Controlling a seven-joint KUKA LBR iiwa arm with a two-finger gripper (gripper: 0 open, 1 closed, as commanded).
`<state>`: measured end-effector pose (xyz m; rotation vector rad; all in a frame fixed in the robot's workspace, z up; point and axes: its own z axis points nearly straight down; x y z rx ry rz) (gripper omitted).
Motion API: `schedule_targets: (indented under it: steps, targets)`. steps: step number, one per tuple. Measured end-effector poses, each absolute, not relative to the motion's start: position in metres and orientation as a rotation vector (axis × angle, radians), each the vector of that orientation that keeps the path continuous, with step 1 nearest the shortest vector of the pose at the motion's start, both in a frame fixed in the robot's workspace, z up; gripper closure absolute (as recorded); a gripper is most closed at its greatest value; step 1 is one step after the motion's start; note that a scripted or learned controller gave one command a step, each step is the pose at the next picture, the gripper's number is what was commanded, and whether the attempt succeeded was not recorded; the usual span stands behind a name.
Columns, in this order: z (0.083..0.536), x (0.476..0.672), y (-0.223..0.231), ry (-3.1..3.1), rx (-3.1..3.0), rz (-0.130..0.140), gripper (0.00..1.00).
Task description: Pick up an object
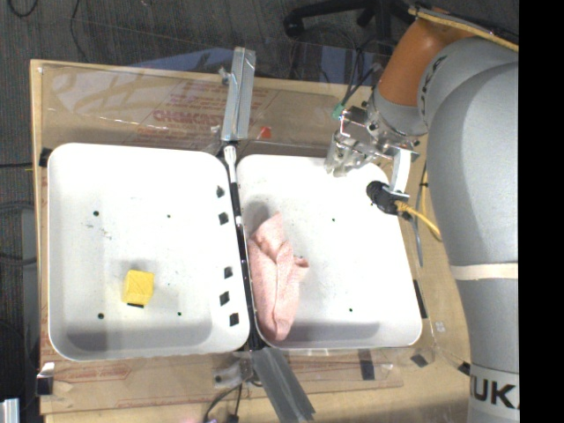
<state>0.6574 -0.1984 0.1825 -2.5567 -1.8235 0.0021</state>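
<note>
**Arm over the right bin's far edge**

Bench (53,86) carried two white bins side by side, with a metal bar (236,95) running along the seam between them at the far side. The arm (471,148), grey with an orange band, came in from the right and bent toward the far right corner of the right bin (370,263). Its gripper (344,159) hung over that bin's far rim, with nothing seen between its tips; whether they stood apart or together I cannot tell, since they were too small and cluttered to read.

The left bin (106,192) held a small yellow block (138,287) near its front, left of centre. A pink cloth (275,276) lay crumpled in the right bin, pressed against the left wall and stretching toward the front edge. The cloth sat well apart from the gripper, and the block lay farther still, across the seam.
</note>
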Motion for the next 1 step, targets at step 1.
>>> schedule_targets:
  steps: [1]
  targets:
    - [0.1923,0.6581,-0.1960,-1.834,-2.546,0.005,1.00]
